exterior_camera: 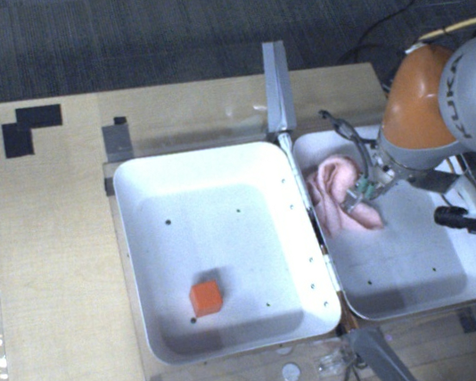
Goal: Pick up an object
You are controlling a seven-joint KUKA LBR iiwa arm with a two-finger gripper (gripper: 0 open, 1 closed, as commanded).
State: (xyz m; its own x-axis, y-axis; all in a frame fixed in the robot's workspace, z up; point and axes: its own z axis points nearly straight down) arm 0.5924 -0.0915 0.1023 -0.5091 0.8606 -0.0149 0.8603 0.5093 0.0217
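1. The end effector sits low over the pink cloth in the right bin; whether it is open or closed cannot be told.
2. The cloth lies bunched against that bin's left wall, toward the far edge.
3. Bare floor spreads near and right of the cloth.
4. An orange block rests in the left bin, near-left, apart from the walls.
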